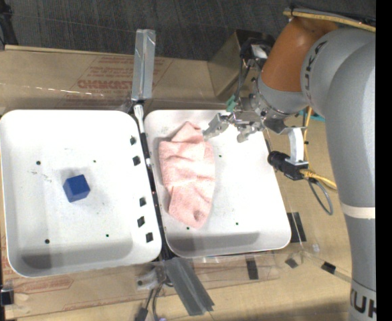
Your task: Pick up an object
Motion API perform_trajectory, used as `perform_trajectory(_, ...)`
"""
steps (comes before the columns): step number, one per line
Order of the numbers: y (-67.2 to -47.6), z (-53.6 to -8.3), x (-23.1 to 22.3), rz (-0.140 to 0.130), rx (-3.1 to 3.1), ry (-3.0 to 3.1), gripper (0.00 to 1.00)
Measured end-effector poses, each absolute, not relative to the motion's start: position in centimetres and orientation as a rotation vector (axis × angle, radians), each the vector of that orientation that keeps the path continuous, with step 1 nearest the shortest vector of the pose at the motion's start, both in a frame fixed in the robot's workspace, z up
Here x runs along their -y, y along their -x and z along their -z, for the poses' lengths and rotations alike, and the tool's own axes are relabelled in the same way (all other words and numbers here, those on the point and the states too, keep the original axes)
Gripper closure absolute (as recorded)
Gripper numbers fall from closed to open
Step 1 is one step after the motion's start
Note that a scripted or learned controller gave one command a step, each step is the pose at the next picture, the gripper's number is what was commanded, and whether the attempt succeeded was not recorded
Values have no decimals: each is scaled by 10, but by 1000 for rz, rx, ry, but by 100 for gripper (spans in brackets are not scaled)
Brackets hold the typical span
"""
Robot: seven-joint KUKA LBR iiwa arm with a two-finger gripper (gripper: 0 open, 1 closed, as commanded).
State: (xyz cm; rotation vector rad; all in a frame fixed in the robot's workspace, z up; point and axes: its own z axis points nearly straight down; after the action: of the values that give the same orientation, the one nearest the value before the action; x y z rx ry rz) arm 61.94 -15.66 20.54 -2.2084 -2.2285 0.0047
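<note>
Taking the divider (143,172) between the two bins as the reference, the left bin (22,179) lies on its far side from the arm. A small blue cube (76,187) sits there on the bin floor, well to the left of the divider and roughly halfway down its length, standing alone.

Just right of the divider, the right bin (263,199) holds a pink cloth (186,172). It lies crumpled but mostly flat, close beside the divider without clearly touching it, and its long axis runs nearly parallel to the divider, from a wider, bunched upper end to a rounded lower end.

Further right again, near the upper end of the divider's line, the gripper (231,127) hangs over the top part of the right bin. Its two fingers are spread apart with nothing between them. The nearer fingertip sits just beside the cloth's upper right corner; whether it touches the fabric cannot be told from this slant. The grey arm (343,126) with its orange band rises off to the right.

The cloth is plainly the closer candidate: it lies to the left of and below the gripper, starting almost under the fingertip, while the cube is beyond the divider in the other bin. Judging from this, a grasp on the cloth would call for a short shift toward the divider and down, ideally with the fingers closing across the cloth's narrow width or on the bunched upper edge. Soft fabric may slip or only partly lift.
</note>
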Motion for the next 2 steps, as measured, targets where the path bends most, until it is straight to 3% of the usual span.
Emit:
perform_trajectory(1,-576,-93,144,2,2397,2031,0)
perform_trajectory(2,-577,-104,144,1,2402,2024,100)
